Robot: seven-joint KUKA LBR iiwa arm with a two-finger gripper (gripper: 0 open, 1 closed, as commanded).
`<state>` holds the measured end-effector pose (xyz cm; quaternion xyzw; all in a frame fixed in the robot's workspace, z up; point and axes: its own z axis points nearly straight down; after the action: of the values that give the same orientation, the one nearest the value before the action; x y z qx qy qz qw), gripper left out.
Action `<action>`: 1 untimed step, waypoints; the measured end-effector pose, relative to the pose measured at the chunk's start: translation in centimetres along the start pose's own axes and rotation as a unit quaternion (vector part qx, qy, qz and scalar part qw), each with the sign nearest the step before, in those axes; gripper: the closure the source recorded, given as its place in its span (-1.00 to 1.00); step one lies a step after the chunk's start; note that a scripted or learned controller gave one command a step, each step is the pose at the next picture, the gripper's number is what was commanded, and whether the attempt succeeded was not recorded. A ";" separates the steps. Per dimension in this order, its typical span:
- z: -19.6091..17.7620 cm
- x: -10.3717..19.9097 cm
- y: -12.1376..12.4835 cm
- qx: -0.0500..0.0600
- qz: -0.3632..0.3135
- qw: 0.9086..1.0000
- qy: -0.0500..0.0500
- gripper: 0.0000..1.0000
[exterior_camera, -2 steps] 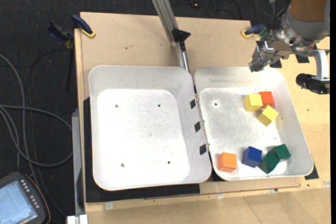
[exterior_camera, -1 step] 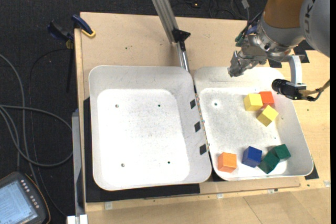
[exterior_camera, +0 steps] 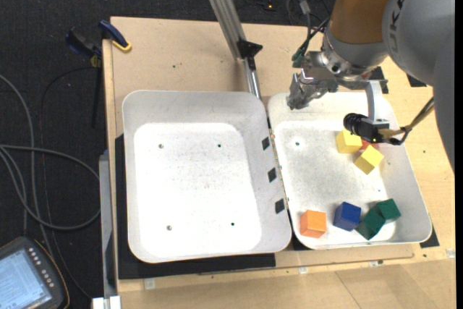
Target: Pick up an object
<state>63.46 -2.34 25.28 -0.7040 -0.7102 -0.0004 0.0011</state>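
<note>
Two shallow white bins sit side by side on the bench point(exterior_camera: 181, 47). The left bin point(exterior_camera: 137, 155) shows a bare speckled floor. The right bin point(exterior_camera: 318, 177) holds six small blocks. Near its right wall, two yellow blocks touch each other: the upper yellow block point(exterior_camera: 348, 142) and, just below and to its right, the lower yellow block point(exterior_camera: 368, 158). Along the near edge lie an orange block point(exterior_camera: 313, 223), a blue block point(exterior_camera: 347, 216) just to its right, and two green blocks, one dark green block point(exterior_camera: 371, 224) beside the blue one and another green block point(exterior_camera: 388, 209) touching it at the upper right.

The grey arm point(exterior_camera: 427, 18) with its orange band reaches in from the right, and the gripper point(exterior_camera: 300, 99) hangs over the far left corner of the right bin, well apart from every block. Nothing shows between its tips; whether it is wide or narrow cannot be told from this slant. A black fitting point(exterior_camera: 359, 126) on a white bracket hangs just beside the upper yellow block. Blue-handled clamps point(exterior_camera: 98, 40) lie at the bench's far left corner.
</note>
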 end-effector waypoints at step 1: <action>1.4 5.8 1.0 0.000 0.000 1.000 0.000 1.00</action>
<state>64.43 3.46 23.84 -0.7041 -0.7101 -0.0004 0.0008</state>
